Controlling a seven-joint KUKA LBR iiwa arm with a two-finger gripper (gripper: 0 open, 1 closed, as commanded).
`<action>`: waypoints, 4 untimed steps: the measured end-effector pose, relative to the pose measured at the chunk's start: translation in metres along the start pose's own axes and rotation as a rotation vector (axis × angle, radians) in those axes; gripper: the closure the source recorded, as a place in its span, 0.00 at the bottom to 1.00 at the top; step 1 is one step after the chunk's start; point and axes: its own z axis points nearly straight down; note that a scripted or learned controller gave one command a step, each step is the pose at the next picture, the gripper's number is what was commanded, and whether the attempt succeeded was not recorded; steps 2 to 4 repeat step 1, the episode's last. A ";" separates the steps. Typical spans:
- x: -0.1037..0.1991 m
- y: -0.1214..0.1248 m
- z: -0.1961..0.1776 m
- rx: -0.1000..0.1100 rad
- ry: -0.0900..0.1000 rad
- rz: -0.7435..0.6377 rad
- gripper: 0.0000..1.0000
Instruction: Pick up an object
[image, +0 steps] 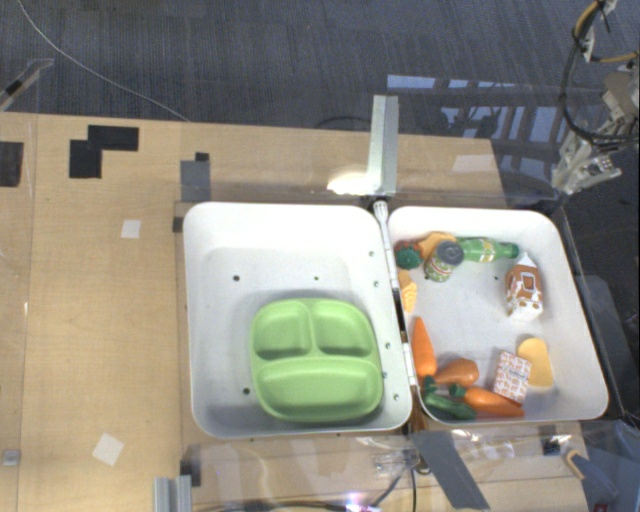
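Observation:
The right bin (565, 260) holds several toy foods. Along its far side lie a green bottle (486, 250), a small jar with a dark lid (442, 261) and a dark green piece (407, 257). A brown and white house-shaped item (523, 290) sits by the right wall. Near the front are a carrot (424, 345), a pink checkered box (511, 376), a yellow piece (537, 360), an orange piece (456, 372), and a second carrot (492, 402). My gripper (583, 165) hangs beyond the bin's far right corner, above the bench and apart from every object.
The left bin (215, 300) bears a green divided plate (315, 360) in its front half. A metal post (384, 140) rises at the far end of the wall between the bins. Cables (590, 60) hang at the top right near the arm.

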 end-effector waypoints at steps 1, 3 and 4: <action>0.003 0.000 0.008 -0.006 0.011 -0.139 1.00; 0.003 0.000 0.008 -0.006 0.011 -0.139 1.00; 0.003 0.000 0.008 -0.006 0.011 -0.139 1.00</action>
